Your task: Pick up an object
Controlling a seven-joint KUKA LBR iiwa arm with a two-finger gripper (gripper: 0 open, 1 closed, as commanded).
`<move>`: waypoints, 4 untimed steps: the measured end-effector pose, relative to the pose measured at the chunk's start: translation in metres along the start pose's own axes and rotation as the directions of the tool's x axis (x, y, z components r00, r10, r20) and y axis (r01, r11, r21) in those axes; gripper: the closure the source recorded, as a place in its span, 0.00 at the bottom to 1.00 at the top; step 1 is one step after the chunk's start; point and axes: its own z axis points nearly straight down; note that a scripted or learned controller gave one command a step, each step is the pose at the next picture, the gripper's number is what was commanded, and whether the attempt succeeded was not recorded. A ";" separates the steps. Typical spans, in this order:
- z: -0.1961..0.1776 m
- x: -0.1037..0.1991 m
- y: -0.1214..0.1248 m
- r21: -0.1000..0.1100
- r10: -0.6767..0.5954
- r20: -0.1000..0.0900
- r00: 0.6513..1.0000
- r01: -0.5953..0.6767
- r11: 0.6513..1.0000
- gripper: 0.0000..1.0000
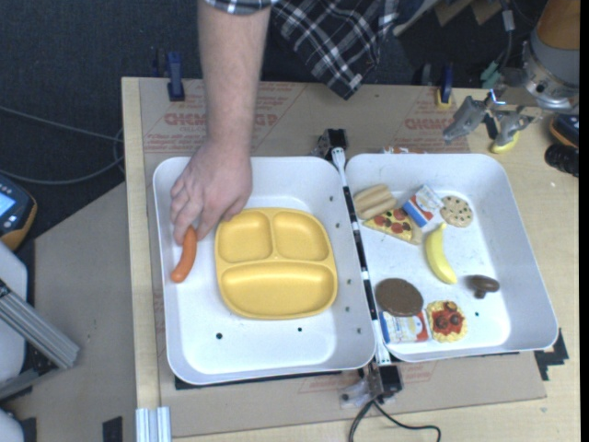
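Note:
My gripper (486,122) hangs beyond the far right corner of the right bin (525,247), above the bench and away from every object. The right bin holds toy food: a hot dog bun (373,198), a pizza slice (394,222), a small carton (423,206), a cookie (456,211), a banana (440,256), a brown mushroom (481,285), a brown patty (399,296) and a strawberry waffle (447,320). In the left bin (184,339) lies a yellow divided plate (275,263).
A person's bare arm (230,90) reaches from the far side into the left bin. The hand (210,194) rests on an orange sausage (185,256) left of the plate. Clamps and cables sit at the bench's far edge.

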 end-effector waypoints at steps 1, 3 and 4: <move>0.101 0.043 0.000 0.010 -0.004 -0.004 1.000 0.004 1.000 0.00; 0.178 0.043 0.002 0.013 -0.009 0.002 1.000 0.009 1.000 0.00; 0.178 0.058 0.002 0.004 -0.003 0.011 1.000 0.003 1.000 0.00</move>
